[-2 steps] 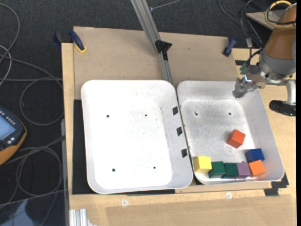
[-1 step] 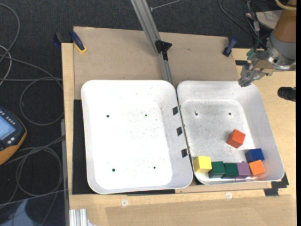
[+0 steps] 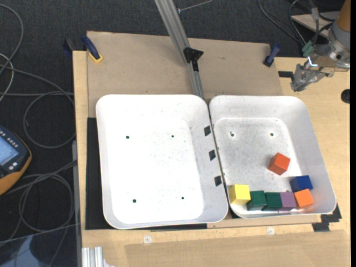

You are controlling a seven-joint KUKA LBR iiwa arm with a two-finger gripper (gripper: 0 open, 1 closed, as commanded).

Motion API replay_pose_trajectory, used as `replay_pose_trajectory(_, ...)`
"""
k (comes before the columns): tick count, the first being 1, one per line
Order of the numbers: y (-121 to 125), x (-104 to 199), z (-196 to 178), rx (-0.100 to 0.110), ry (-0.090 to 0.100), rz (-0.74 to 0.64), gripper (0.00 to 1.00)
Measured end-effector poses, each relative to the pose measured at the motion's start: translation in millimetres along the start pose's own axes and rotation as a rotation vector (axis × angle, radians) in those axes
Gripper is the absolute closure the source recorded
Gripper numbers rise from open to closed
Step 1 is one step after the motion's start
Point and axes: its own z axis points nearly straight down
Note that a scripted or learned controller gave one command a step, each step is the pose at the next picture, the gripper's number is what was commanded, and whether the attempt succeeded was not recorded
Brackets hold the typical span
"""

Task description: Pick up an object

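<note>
We see the right bin (image 3: 300, 115) holding a red block (image 3: 279, 163) and a near-edge row of blocks (image 3: 271, 198). Our gripper (image 3: 303, 80), grip undeterminable, hangs beyond its far right corner.

Both white bins (image 3: 150, 166) look like smooth matt plastic, speckled with dark marks. The bench (image 3: 139, 65) appears pale, matt wood. The slanted pole (image 3: 175, 26), upper centre, looks like brushed metal.
</note>
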Motion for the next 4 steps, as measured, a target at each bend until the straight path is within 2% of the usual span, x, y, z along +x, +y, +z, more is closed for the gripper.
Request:
replay_pose_trajectory(1,-8,59,12,0.010,0.005,-0.004,1.00)
replay_pose_trajectory(2,-20,117,6,0.010,0.006,-0.004,1.00)
replay_pose_trajectory(4,-42,223,35,0.012,0.005,-0.005,1.00)
